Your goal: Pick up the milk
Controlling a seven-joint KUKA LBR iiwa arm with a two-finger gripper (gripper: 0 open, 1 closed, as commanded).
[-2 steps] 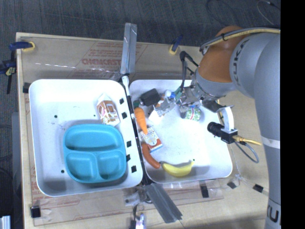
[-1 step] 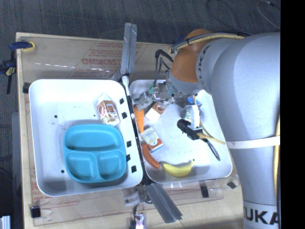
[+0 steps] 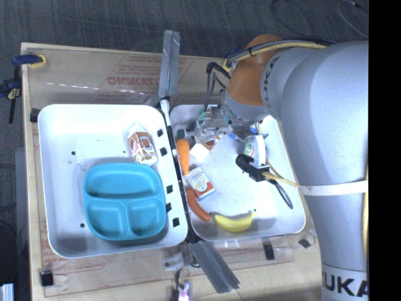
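The tool (image 3: 210, 121) was down in the right bin (image 3: 285, 168); couldn't tell how it was set. The milk carton (image 3: 198, 182) lay just below it, beside the carrot (image 3: 182, 155). Looked mid-approach, and the next move would need re-centring over the carton.

Bright, even overhead light here, the white bins (image 3: 62, 130) nearly blown out. Soft shadows pool under the blue tray (image 3: 125, 200). Focus slightly soft, floor dim around the table (image 3: 81, 58).
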